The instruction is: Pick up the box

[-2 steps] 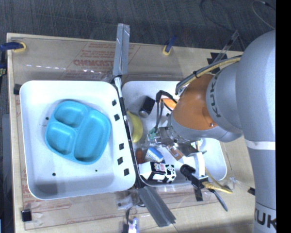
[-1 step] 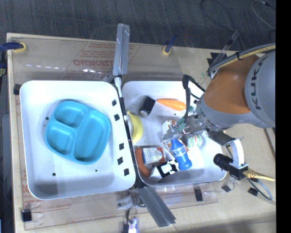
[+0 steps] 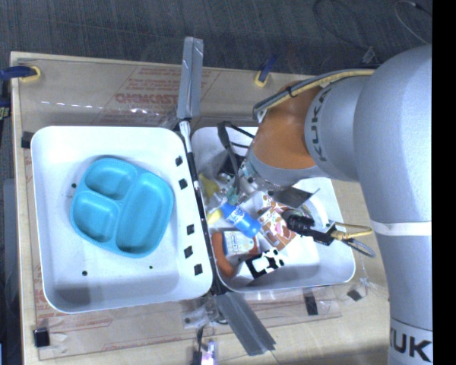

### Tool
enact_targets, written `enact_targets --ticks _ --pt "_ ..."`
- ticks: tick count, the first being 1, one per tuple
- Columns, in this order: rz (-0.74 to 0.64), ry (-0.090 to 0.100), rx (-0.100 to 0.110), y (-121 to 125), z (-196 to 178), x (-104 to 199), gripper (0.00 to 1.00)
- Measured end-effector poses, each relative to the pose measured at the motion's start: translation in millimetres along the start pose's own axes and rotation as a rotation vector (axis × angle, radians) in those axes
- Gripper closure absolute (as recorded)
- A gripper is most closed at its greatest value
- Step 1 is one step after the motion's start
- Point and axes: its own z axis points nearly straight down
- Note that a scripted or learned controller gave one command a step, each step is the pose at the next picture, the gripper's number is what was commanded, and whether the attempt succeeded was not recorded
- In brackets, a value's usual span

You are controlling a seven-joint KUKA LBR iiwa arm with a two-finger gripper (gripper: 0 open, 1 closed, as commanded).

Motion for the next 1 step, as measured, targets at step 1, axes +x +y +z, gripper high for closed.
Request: enact_targets --ticks 1 --pt "0.023 0.009 0.000 -26.8 -143.1 34.7 1.00"
